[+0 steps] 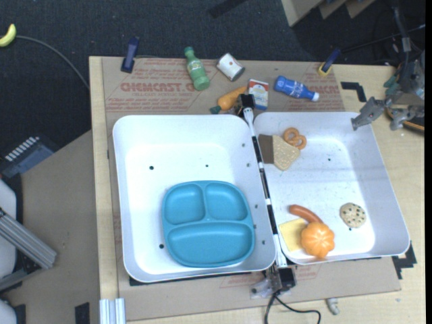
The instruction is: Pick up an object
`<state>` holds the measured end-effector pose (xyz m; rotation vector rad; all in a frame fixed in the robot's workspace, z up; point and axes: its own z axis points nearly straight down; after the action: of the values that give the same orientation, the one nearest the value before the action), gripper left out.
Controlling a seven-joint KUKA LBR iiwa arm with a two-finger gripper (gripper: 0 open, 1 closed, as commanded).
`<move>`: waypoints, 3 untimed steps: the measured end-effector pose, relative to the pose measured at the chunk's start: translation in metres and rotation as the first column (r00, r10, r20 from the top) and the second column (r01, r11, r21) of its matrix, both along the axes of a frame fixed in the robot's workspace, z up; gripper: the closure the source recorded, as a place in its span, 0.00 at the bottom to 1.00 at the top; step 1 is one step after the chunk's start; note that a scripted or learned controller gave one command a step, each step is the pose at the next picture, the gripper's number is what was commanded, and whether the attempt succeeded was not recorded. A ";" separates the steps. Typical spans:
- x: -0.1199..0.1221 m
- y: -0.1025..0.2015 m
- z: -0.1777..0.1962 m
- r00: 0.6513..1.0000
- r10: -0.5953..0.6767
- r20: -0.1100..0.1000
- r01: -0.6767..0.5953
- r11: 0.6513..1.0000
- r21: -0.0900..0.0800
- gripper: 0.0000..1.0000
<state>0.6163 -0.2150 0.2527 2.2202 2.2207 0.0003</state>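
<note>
Presently, the gripper [362, 115] is hovering at the far right corner of the right bin [378, 181]; whether its jaws are parted cannot be told. Inside that bin, a small orange pumpkin [317, 240] is sitting near the front edge, a cookie [352, 214] just beside it. The left bin [135, 181] is holding a blue divided tray [208, 223].

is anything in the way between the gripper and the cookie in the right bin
Nothing visible. The gripper sits at the right bin's far right corner, and only bare bin floor lies between it and the cookie. The pretzel and orange pumpkin lie off to the side.
</note>
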 end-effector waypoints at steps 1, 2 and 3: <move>0.049 -0.008 0.059 1.000 0.002 0.002 -0.002 1.000 -0.001 0.00; -0.021 0.043 0.083 1.000 0.002 -0.001 -0.002 1.000 0.001 0.00; 0.009 0.108 0.032 1.000 0.001 -0.002 -0.001 1.000 0.002 0.00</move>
<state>0.6252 -0.1068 0.2849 2.2208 2.2236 0.0000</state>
